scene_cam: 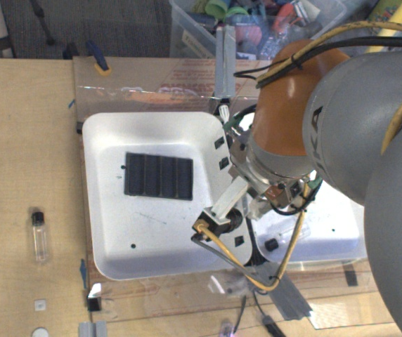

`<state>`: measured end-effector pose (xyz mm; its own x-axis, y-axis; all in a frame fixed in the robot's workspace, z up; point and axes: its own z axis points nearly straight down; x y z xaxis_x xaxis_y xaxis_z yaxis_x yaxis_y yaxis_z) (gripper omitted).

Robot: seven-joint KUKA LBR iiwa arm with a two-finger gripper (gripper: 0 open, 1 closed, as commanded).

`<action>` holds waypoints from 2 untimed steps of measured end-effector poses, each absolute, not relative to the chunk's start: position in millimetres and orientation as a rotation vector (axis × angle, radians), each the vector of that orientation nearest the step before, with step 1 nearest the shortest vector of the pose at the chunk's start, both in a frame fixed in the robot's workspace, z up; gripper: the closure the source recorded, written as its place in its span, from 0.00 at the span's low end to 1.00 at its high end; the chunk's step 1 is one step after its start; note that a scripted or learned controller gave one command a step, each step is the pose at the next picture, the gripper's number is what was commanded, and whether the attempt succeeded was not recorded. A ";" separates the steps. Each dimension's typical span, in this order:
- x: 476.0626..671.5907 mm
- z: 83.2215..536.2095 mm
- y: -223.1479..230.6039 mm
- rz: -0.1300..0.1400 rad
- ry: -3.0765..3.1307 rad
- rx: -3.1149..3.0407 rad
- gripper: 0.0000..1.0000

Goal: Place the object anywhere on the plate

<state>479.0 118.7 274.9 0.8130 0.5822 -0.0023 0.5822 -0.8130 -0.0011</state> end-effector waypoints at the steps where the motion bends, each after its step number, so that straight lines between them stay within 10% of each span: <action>1: 479.7 279.8 181.6 -0.001 -0.602 -3.084 1.00; 2: 523.4 217.9 137.2 0.009 -0.714 -3.058 1.00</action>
<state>523.4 137.2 217.9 0.8965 0.4430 -0.0051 0.4430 -0.8965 -0.0021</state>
